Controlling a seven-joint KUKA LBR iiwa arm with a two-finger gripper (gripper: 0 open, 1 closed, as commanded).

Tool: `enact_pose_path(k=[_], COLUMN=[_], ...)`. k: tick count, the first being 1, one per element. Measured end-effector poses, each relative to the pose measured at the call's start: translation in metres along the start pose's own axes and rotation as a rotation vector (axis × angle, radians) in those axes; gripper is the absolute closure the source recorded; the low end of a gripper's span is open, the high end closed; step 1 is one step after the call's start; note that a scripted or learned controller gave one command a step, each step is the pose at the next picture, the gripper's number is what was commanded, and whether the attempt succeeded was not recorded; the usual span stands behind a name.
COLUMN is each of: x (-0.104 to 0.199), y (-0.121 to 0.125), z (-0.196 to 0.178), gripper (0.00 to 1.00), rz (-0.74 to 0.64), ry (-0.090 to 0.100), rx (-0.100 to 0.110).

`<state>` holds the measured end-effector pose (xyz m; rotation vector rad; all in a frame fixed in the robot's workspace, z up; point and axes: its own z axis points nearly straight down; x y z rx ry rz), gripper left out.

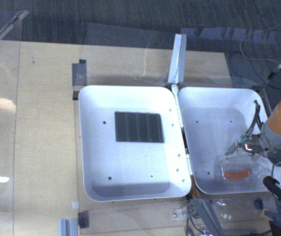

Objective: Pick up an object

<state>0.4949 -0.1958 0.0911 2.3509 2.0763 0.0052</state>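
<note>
no legible text; clear object [238, 173] w/ orange core in right bin [204, 132]; tool [248, 146] state unclear.

A clear, see-through object [238, 171] with an orange-red strip inside lies in the right-hand white bin [204, 112]. It rests on the bin floor toward the five o'clock corner, near the front wall. The orange strip runs roughly level, from nine o'clock to three o'clock. The object's outline is faint, so its exact shape is hard to tell
</note>
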Motion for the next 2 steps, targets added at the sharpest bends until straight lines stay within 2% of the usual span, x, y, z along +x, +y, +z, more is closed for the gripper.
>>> enact_pose_path(k=[1,2], x=[-0.003,0.004], y=[-0.005,-0.004], z=[-0.137,0.002], gripper=[0.0,0.0], rz=[0.221,0.36], ry=[-0.001,0.001], rx=[-0.001,-0.008])
